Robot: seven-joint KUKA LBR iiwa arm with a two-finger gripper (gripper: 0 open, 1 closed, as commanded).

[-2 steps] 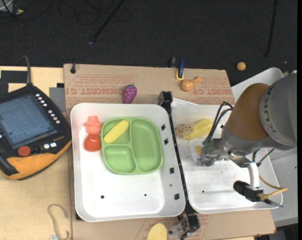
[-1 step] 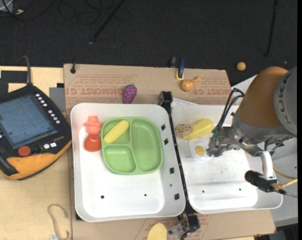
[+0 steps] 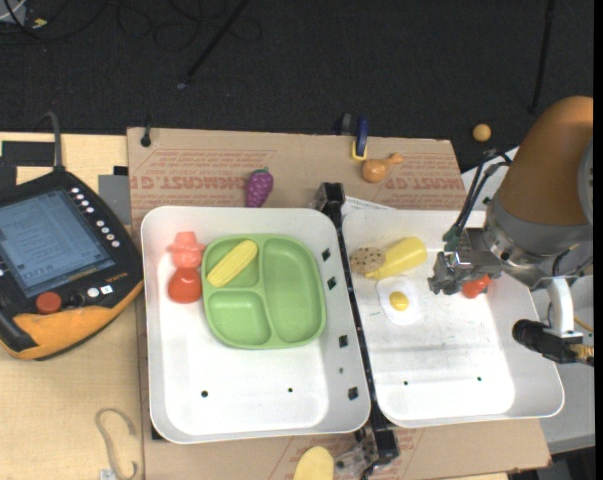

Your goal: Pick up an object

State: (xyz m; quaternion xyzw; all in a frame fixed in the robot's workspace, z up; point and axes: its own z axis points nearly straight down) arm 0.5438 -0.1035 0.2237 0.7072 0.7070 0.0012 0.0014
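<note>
The grey arm's claw (image 3: 451, 273) is hovering low in the right white plastic bin (image 3: 481, 388), w/ a small red-orange toy piece (image 3: 473, 287) sitting just beside its tips at roughly 4 o'clock, touching or nearly so. Whether that piece is gripped can't be told; finger spread is unclear too. A yellow wedge-shaped toy (image 3: 401, 256) is lying at the claw's 9–10 o'clock, long axis running 8-to-2. A fried-egg toy (image 3: 400, 301) is resting at 8 o'clock, a brown cookie toy (image 3: 365, 260) further left. The red piece looks likeliest as the pick, being nearest.
</note>
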